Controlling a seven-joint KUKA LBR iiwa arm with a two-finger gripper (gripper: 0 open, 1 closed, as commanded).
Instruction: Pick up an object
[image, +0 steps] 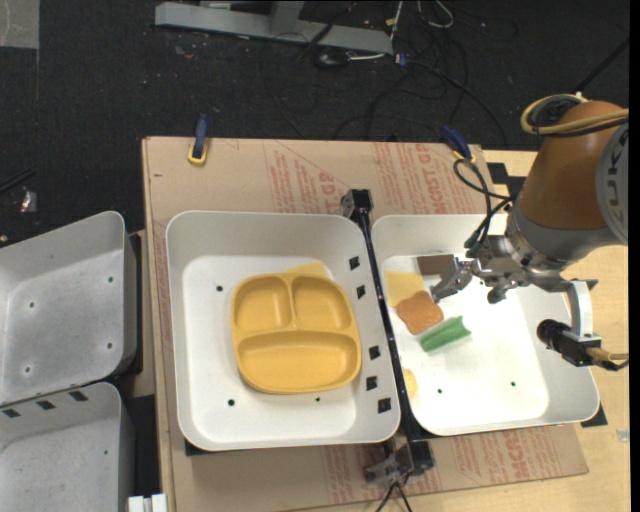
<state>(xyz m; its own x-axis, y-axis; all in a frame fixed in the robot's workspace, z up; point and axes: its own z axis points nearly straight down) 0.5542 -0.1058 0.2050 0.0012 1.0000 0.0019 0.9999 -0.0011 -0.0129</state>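
The right bin (520, 400) holds several small objects. A green block (444, 334) lies beside an orange-brown piece (418, 314), which rests on a flat pale yellow piece (400, 286). A dark brown piece (434, 264) lies just behind them, and a small yellow bit (409, 381) sits by the bin's left wall. My gripper (472, 287) hangs over the bin's back half, right of the brown piece and above and right of the green block. It is open, with nothing between its fingers.
The left bin (200, 400) carries a yellow divided tray (296, 333). A black divider with clips (375, 320) runs between the bins. The arm's orange band (565, 165) looms over the right bin's back right corner. Grey panels (60, 300) lie off the bench to the left.
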